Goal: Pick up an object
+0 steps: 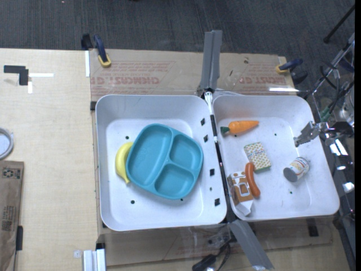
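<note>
The right bin [271, 208] holds an orange carrot [242, 127] near its far wall. A small speckled green packet [257, 156] lies in the middle, with an orange sausage [252, 180] and a small orange-and-white box [241, 189] in front of it. A small can [296, 169] lies on its side towards the right. My gripper [304, 136] hangs at the bin's right rim, above and right of the can, with nothing visibly in it.
The left bin [110, 208] carries a blue divided plate [164, 161] with a yellow banana [122, 161] tucked at its left edge. A grey divider post [211, 61] stands behind the bins. Clamps and cables sit at the bench's far right.
</note>
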`<state>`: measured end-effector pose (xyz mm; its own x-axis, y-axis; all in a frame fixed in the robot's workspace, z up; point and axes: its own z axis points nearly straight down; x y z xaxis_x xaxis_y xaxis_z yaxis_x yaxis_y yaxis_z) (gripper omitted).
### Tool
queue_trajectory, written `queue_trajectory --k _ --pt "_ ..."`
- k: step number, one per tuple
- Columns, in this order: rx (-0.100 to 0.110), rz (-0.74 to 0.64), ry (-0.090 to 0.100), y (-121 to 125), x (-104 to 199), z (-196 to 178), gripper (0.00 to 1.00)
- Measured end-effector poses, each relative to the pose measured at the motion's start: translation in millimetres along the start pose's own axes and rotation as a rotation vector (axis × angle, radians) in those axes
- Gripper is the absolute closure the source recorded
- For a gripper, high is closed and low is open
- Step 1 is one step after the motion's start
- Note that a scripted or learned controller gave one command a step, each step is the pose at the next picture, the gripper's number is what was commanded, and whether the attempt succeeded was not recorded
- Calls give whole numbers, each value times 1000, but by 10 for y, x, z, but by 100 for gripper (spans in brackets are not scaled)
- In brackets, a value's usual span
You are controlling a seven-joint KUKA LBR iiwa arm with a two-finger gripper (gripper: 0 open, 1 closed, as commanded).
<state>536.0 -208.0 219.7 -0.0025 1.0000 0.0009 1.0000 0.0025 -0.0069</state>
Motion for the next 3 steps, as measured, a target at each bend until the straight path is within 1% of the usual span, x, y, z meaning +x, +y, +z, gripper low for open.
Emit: queue_trajectory --k 1,2,3 --pt "0 0 0 0 0 0 0" --pt "-1 -363 4 -256 -123 1162 0" --pt "-5 -451 -2 205 11 1304 0"
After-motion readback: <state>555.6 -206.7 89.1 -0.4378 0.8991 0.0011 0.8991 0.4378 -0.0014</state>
